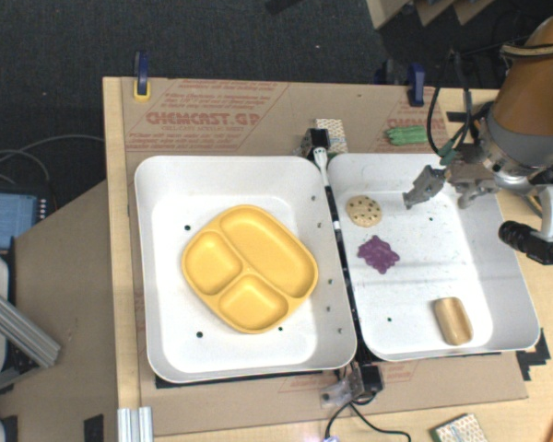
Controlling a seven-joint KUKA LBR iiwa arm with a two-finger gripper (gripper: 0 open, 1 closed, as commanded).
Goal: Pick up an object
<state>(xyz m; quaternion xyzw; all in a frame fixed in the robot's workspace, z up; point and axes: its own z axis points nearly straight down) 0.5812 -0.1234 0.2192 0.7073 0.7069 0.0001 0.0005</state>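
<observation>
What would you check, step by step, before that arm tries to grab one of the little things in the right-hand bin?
1. Things to pick lie in the right bin: ok. A cookie, a purple grape bunch and a tan cylinder are there.
2. They lie apart from each other: ok.
3. Gripper is above the right bin: ok, near its upper part, right of the cookie.
4. Gripper is directly over one item: not ok, it sits beside the cookie.
5. Something already held: cannot tell.
6. Yellow divided plate is out of the way: ok, it rests in the left bin.
</observation>
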